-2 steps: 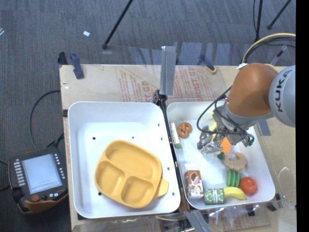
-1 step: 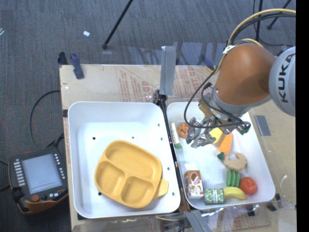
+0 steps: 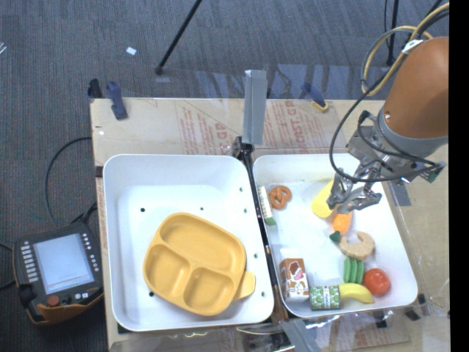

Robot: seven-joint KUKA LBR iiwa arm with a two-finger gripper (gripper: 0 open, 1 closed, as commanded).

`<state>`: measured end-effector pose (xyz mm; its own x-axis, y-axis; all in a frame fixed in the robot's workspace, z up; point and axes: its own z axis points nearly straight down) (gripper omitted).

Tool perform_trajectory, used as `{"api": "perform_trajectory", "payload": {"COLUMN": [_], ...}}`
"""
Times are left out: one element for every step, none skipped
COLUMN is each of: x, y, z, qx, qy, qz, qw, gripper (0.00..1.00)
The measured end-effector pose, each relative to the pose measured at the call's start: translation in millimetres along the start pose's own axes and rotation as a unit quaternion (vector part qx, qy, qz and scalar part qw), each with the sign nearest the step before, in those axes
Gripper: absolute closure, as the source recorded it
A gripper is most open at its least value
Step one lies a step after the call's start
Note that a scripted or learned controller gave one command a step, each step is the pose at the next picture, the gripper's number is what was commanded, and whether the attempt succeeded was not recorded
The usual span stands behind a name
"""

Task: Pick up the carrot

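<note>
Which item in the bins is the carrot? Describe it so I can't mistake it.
Look in the right bin, near its upper right, just under the claw. The carrot is the small orange piece there, below the yellow item and above the round tan bread; nothing else beside it is orange.

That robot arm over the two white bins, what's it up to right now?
The arm's claw is down in the right bin, right over the carrot, which lies among other toy food: a yellow piece, a pretzel, a sandwich, a tomato, a banana and a small carton. Whether the carrot is actually gripped is unclear from here. The left bin holds a yellow divided tray.
</note>
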<state>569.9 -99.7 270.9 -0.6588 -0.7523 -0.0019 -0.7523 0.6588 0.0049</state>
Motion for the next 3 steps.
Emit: {"api": "perform_trajectory", "payload": {"x": [75.4,49.5,99.8], "y": [-52.3,-72.2,-56.5], "z": [-64.5,-153.1,-142.4], "qx": [0.001,0.0,-0.002], "qy": [0.0,-0.002,-0.001], "qz": [0.005,-0.16,-0.206], "qw": [1.0,0.9871,0.9786], "gripper": [1.0,1.0,1.0]}}
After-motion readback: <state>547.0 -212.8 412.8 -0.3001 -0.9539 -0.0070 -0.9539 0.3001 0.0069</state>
